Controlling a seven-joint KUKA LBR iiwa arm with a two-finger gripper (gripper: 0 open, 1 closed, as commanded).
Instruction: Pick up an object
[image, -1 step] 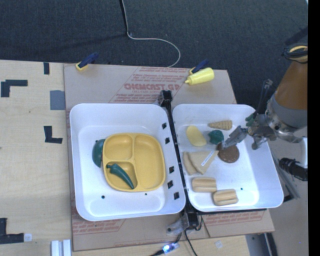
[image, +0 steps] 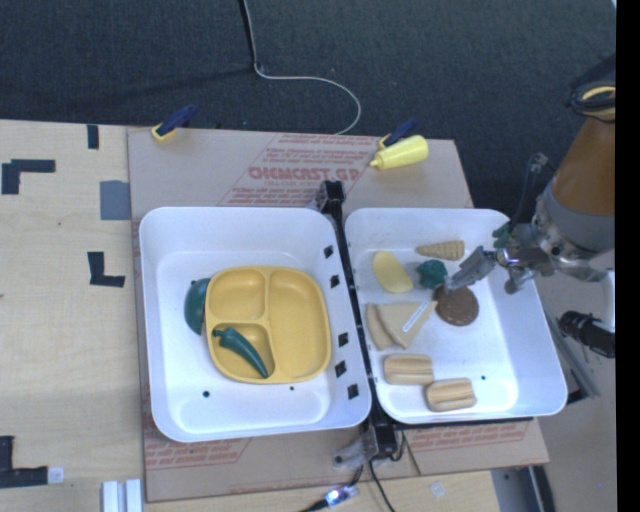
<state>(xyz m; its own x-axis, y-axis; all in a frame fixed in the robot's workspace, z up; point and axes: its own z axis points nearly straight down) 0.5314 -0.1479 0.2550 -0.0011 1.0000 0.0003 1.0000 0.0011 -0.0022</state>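
The gripper (image: 462, 279) hangs over the right white bin (image: 520, 370) above a round brown disc (image: 458, 309); finger state cannot be told; red print on the cardboard sheet (image: 290, 175) is too blurred to read.

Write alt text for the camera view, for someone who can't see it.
A grey robot arm reaches from the right over the right white bin, its gripper above toy foods including a brown round piece and two bread rolls. The left white bin holds a yellow divided plate with a green pepper on it.

Yellow tray (image: 290, 310) hides part of the teal object (image: 196, 305).
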